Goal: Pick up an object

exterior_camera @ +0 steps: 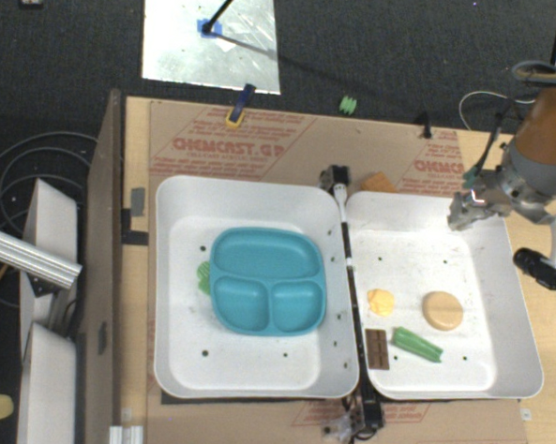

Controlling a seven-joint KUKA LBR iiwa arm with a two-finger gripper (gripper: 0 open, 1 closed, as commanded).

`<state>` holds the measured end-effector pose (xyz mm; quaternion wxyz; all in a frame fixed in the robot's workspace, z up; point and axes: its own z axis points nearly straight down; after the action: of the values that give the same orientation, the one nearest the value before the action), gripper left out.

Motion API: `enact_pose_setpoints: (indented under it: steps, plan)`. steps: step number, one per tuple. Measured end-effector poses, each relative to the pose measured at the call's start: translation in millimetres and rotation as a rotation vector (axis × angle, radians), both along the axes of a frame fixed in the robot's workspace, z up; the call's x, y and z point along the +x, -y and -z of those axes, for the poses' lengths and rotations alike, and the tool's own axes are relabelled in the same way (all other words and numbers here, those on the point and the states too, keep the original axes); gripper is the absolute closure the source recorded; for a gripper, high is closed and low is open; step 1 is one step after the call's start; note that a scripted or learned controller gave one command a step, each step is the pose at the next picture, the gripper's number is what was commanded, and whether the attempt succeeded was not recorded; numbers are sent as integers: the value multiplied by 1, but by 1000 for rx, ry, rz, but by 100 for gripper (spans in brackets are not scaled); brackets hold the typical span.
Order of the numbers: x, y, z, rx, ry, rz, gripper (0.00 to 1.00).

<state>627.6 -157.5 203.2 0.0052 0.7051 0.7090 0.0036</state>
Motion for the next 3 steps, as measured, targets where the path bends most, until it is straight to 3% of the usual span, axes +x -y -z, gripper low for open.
enact_pose_setpoints:
  steps: [1, 2, 3]
  plan:
    - [-2, 1, 7, 1, -9, 2, 0]
    - [-69, -42, 107, 5, -15, 5, 0]
    - [-22, 20, 101, -2, -5, 7, 0]
